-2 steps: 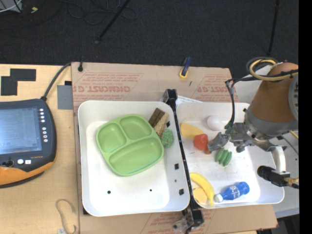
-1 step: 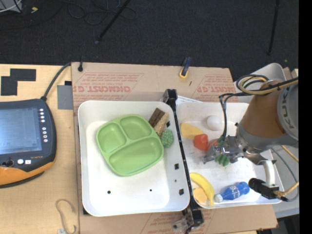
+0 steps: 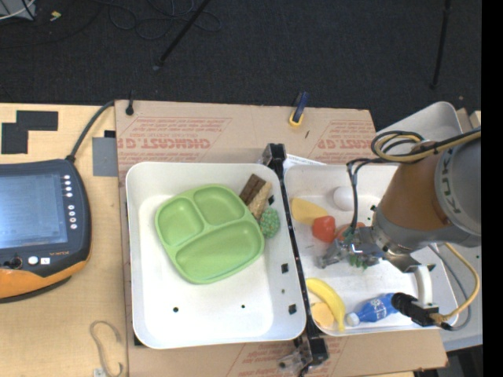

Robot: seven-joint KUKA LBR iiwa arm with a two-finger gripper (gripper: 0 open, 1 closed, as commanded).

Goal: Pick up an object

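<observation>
— Looking across the table (image 3: 71, 124), what's biggest?
— Two shallow white bins; the left bin (image 3: 149, 289) carries a green divided plastic plate (image 3: 208, 234).
— And the hand (image 3: 350, 251)?
— Low in the right bin (image 3: 369, 181), a red tomato-like piece (image 3: 324, 228) just at its ten o'clock. Spread or pressed together, I cannot tell. A yellow banana (image 3: 328, 298) lies at its seven o'clock.
</observation>
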